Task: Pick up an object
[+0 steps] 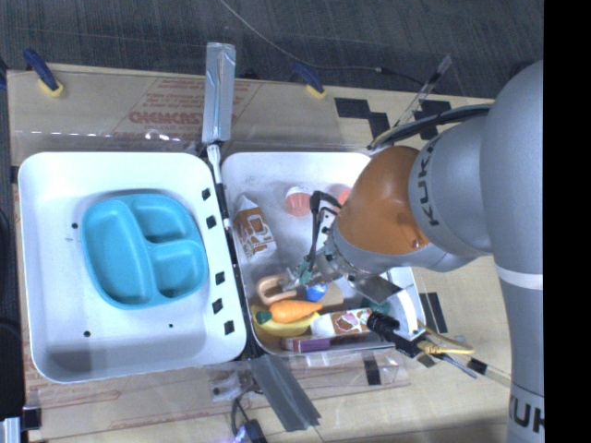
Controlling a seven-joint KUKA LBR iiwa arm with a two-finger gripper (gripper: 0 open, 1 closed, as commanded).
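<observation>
My gripper (307,270) hangs low in the right bin (268,169), under the orange wrist band, just above a cluster of objects at the bin's near side. Below it lie a blue-capped item (316,293), an orange carrot (294,311), a tan ring-shaped piece (270,289), a yellow banana (268,329), a white bottle with a brown label (346,321) and a purple stick (309,344). A brown and white packet (254,232) lies to the gripper's left. A pink and white object (297,201) sits further back. The arm hides the bin's right part.
The left bin (46,247) holds a blue divided tray (145,247). A metal divider post (218,90) stands at the back between the bins. Blue clamps (42,70) sit on the cardboard bench at the back edge.
</observation>
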